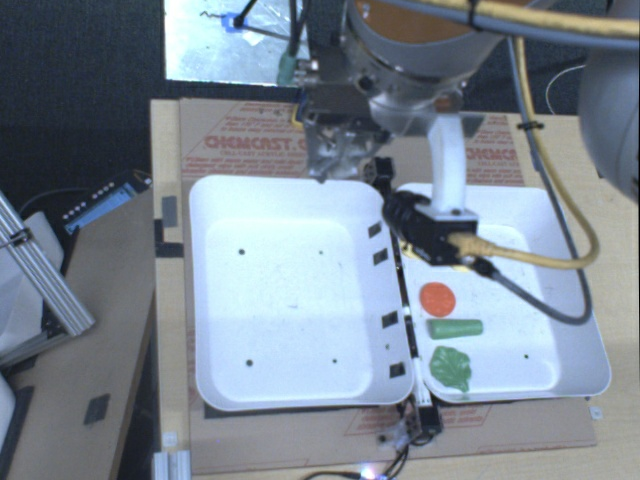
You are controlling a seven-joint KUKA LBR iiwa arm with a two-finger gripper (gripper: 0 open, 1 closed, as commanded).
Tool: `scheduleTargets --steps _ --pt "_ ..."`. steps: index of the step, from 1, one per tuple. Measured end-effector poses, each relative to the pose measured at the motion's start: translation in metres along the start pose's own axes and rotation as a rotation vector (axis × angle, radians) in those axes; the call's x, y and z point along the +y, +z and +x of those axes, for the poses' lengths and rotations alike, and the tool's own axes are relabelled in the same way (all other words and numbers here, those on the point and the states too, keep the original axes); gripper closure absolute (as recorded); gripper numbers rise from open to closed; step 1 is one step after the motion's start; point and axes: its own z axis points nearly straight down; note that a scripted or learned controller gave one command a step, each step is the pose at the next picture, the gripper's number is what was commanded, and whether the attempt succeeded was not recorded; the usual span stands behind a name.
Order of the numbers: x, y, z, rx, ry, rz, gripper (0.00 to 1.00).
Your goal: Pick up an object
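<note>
- The arm (450, 28) comes in from about 1 o'clock and hangs high over the far edge of the two bins.
- The gripper (340, 158) sits near the far rim of the left bin (290, 298), close to the wall between the bins. Nothing lies directly under it.
- From where I stand, I cannot tell how the gripper is set, and I see no object in it.
- Three objects lie in the right bin (560, 358), all near the dividing wall, in the near half of the bin.
- The orange disc (437, 298) is the farthest of the three. Just beside it, toward 6 o'clock, lies the green bar (456, 327), and then the green lump (451, 368) near the bin's near wall.
- The bar has its long axis from 3 o'clock to 9 o'clock, so across the bin, about square to the dividing wall.
- The relation that matters: from the gripper, the objects lie toward about 5 o'clock, on the other side of the dividing wall and well apart from it.
- A black camera block (430, 230) with a yellow cable (540, 261) hangs between the gripper and the disc.
- In my judgement the pick is not yet begun. The gripper must first cross the wall toward 5 o'clock, then go down.
- The disc is the nearest target. For the bar, I think the fingers should close across its short side.
</note>
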Motion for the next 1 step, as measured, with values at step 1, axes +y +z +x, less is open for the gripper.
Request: scheduleTargets --steps 1 --pt "0.0 0.0 0.0 0.0 0.0 0.0 1.0"
